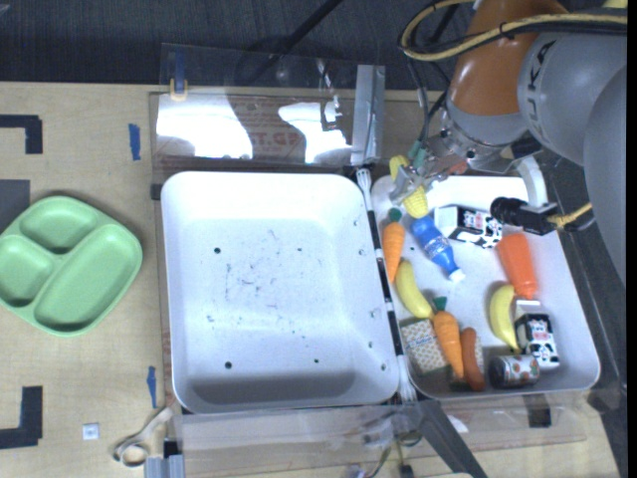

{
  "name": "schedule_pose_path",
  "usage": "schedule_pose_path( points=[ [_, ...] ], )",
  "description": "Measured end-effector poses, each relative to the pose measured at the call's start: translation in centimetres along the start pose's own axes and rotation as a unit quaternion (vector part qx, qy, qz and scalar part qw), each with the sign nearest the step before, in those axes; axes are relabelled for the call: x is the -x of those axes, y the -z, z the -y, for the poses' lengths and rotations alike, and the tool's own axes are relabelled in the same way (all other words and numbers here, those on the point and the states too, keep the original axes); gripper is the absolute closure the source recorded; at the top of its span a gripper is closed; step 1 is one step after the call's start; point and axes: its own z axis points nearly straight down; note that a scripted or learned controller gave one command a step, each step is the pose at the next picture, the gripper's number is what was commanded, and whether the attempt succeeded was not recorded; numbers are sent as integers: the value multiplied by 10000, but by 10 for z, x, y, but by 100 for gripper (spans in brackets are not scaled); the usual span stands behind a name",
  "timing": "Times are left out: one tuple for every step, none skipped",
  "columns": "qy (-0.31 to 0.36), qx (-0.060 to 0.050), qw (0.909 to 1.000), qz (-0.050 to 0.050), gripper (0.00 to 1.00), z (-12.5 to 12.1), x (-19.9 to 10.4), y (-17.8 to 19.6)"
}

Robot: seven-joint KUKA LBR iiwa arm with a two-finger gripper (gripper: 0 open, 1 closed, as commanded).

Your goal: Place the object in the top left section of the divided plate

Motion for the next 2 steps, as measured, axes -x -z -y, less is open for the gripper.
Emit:
schedule_pose_path(
  points=[
    [-1,1,10000,0,0,0,0,0],
    [-1819,-17,9833,-10,0,38,-29,-1]
  ],
)
